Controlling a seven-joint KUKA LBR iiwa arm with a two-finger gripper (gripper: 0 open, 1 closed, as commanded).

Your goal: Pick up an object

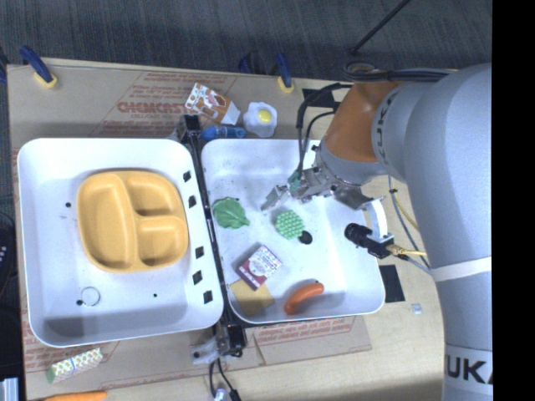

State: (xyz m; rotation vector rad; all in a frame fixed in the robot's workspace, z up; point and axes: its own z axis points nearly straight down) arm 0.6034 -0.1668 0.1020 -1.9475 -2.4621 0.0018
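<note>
A tabletop (334, 345) covered in printed brown cardboard is seen from above, carrying two shallow white bins side by side. At the near edge, bottom left, a small patterned wrapped item (77, 363) lies on the cardboard outside the bins.

In the right bin (355, 295), nearest the viewer, an orange sausage-shaped toy (303, 296) lies beside a tan block (252, 298). Just behind the block sits a small maroon and white packet (260, 265). Farther in, a green leafy toy (230, 214) lies near the bin's left wall, and a green bumpy ball (289, 223) sits near the middle with a small black piece (306, 239) touching its right side.

The left bin (42, 307) holds a yellow divided tray (134, 219), lying flat.

The grey arm (435, 165) with its orange band reaches in from the right. Its tool (288, 191) hangs over the right bin just behind the green bumpy ball; whether its fingers are spread or closed cannot be told, and nothing shows between them.

Beyond the bins, on the cardboard, lie a white and yellow egg toy (261, 118), a blue item (222, 131) and a small printed carton (206, 102).
</note>
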